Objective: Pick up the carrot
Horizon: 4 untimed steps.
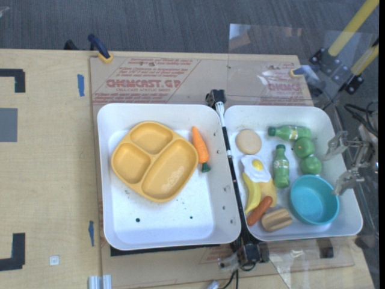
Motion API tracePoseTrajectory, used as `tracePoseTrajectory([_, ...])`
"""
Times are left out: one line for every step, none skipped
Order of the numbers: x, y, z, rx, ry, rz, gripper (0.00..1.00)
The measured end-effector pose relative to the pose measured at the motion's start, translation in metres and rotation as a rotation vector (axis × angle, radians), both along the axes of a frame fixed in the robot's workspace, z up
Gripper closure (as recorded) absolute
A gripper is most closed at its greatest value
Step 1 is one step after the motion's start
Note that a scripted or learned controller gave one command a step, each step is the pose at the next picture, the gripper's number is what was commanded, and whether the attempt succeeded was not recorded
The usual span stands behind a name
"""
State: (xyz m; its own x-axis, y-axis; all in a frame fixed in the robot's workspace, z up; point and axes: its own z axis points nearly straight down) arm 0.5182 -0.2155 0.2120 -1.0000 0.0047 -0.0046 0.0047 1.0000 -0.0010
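Beside the yellow divided plate (155,159) in the left bin (114,221) you find the carrot (200,144), lying just off the plate's right edge with its orange body pointing far and its green stem end (206,167) toward the near side. It sits close to the bin's right wall, next to the black divider (225,149) that runs between the two bins. Your tool (348,161) shows at the right rim of the right bin (355,221), a pale metal shape above the bin's edge, well apart from the carrot; you cannot tell from this view how its fingers stand, and nothing is seen between them. Look into the right bin and you see a round beige bun (248,141), a fried egg (257,170), a banana (258,192), a sausage (259,210) and a brown bread roll (277,220) on its left side. Toward its right lie two green bottles, one lying across the far part (289,132) and one pointing near and far (280,166), plus two green round fruits (307,155) and a blue bowl (313,200) at the near right. Both bins rest on a cardboard sheet (144,80) laid over the counter (42,161).
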Motion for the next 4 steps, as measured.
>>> tracePoseTrajectory([0.037, 0.034, 0.119, -0.002, -0.013, -0.014, 0.00])
tracePoseTrajectory([0.054, 0.097, 0.148, 0.002, -0.010, -0.111, 0.00])
tracePoseTrajectory([0.037, 0.163, 0.125, 0.003, 0.002, -0.301, 0.00])
tracePoseTrajectory([0.057, 0.220, 0.019, 0.002, 0.009, -0.558, 0.00])
